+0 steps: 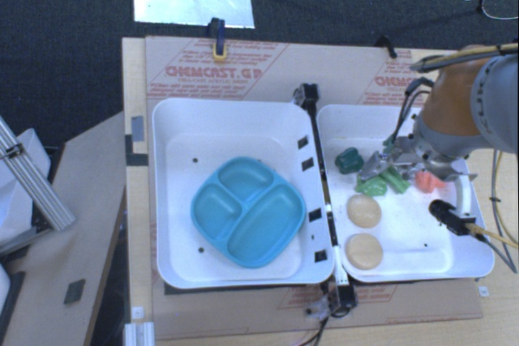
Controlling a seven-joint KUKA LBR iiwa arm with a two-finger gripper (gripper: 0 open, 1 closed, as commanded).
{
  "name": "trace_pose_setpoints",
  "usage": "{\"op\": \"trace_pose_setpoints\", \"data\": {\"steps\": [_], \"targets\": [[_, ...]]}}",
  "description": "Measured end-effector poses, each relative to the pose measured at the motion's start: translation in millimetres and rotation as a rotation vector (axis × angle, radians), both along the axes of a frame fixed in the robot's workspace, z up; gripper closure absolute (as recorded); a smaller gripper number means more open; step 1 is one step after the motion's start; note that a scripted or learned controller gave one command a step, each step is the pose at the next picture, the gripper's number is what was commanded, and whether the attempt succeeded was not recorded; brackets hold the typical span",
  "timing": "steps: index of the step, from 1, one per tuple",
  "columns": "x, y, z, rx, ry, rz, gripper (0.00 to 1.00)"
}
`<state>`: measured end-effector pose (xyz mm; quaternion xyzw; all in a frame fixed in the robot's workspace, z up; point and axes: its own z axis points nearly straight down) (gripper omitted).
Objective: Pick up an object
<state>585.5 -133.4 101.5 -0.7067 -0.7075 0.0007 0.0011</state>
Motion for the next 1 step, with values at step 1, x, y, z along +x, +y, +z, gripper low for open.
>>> {"op": "trace_pose_setpoints", "data": {"steps": [1], "targets": [[1.8, -0.7, 14.5, -0.002, -0.006, 0.000, 1.00]]}}
